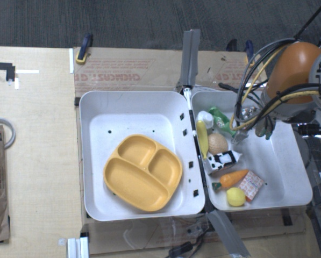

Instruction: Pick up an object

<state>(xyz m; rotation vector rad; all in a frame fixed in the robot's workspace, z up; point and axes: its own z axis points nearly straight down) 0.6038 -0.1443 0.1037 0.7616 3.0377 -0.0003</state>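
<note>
Step in hand: approach, judged; nothing is seen lifted.
Arm: the gripper hangs over the right bin, at its upper middle, under a tangle of cables; its state cannot be told.
Candidate objects: carrot, lemon, red-and-white packet, egg, black-and-white toy, banana, green item, all crowded along the bin's left side.
Left bin: yellow divided plate, apart from the arm.
Next move, judged: shift left, descend over one item, close cleanly despite touching neighbours.
</note>
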